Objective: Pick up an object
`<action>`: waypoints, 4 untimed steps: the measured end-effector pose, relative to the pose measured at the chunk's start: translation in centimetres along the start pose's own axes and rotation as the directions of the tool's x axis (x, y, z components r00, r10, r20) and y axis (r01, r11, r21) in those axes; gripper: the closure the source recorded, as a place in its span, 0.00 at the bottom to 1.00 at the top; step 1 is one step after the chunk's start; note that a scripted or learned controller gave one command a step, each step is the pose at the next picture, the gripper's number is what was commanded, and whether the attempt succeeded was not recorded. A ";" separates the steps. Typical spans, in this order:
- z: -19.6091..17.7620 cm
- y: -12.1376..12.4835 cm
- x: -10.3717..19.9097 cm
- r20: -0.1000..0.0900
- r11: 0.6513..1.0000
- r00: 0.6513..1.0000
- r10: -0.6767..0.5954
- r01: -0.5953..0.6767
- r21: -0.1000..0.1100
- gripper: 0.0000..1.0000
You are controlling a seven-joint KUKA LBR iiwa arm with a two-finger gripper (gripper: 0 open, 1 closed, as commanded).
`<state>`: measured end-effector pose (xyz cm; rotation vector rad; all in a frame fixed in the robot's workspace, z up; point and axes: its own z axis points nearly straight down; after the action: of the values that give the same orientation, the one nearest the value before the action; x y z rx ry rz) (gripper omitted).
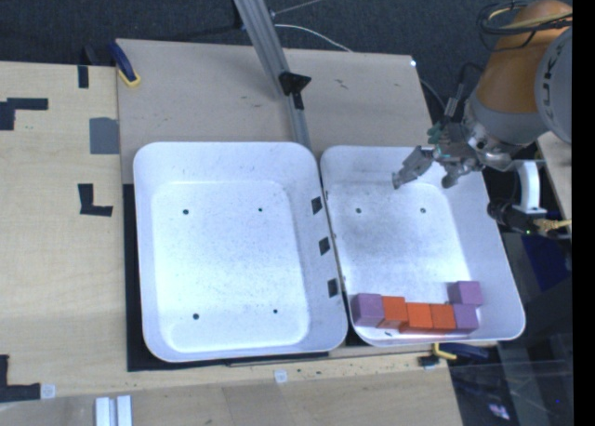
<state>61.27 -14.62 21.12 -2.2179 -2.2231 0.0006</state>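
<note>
Down at the near edge of the right bin [483, 257] sits a tight row of blocks: a purple cube [368, 307] at the left end, an orange block [394, 311] touching it, a second orange block [433, 316] next along, and at the right end a purple block [464, 293] that looks stacked or stepped above another purple face, so the row turns up into a small L there. They are matte, square-edged pieces, packed shoulder to shoulder against the bin's near wall, colours flat and solid. Over to the arm [521, 71] now: it comes in from the right, the orange band bulging above the grey wrist, cables looping behind it, and the gripper [429, 171] hangs over the far right corner of the right bin, well apart from the blocks. Its two dark fingers are spread apart with nothing between them, one finger angling toward the bin's middle, the other nearer the far rim. The left bin [149, 229] beside it is the same shallow white tray with rounded corners, speckled floor and small dark dots. Both trays rest on a pale wooden bench [186, 89], and a slim grey metal rail [260, 24] slants in from the top toward the gap between them.
</note>
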 end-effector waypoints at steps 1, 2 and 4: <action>-0.9 2.3 -3.8 0.002 1.000 1.000 0.002 -0.002 -0.003 0.00; -4.2 3.7 -6.3 0.003 1.000 1.000 0.001 -0.001 -0.001 0.00; -5.6 -4.6 -2.9 0.000 1.000 1.000 0.000 0.000 0.000 0.00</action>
<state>56.67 -17.56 26.75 -2.2176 -2.2231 0.0001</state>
